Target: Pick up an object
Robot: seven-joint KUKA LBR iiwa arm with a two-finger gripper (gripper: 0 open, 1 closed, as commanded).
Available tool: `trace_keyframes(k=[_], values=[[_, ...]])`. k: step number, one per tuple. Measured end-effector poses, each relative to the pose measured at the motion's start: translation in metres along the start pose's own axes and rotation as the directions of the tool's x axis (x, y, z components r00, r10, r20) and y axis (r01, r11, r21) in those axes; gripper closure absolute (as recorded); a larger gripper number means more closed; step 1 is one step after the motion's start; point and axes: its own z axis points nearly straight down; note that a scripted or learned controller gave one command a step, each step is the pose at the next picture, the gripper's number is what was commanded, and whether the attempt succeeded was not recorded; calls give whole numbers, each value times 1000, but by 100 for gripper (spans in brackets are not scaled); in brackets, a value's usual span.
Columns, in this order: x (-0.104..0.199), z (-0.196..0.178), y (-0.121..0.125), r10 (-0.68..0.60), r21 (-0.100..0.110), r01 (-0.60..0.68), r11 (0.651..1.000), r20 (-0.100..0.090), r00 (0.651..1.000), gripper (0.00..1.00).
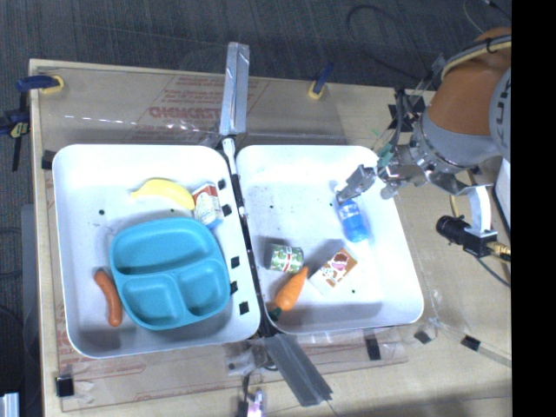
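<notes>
Bench w/ two white bins; claw [354,188] over the right bin [395,298], finger state can't tell. Blue bottle [354,223] just below it, long axis running toward the bin's near edge.

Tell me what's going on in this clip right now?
A KUKA arm reaches in from the right, its hand hovering over the right bin, right above a blue bottle. Nothing is visibly held. A small green can, a carrot and a small carton lie nearer the front. The left bin holds a blue divided tray, a banana and a sausage.
</notes>
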Motion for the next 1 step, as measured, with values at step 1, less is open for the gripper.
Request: trace_keyframes(k=[1], values=[[-1,17,21,33,-1,-33,999,1,999,0]])
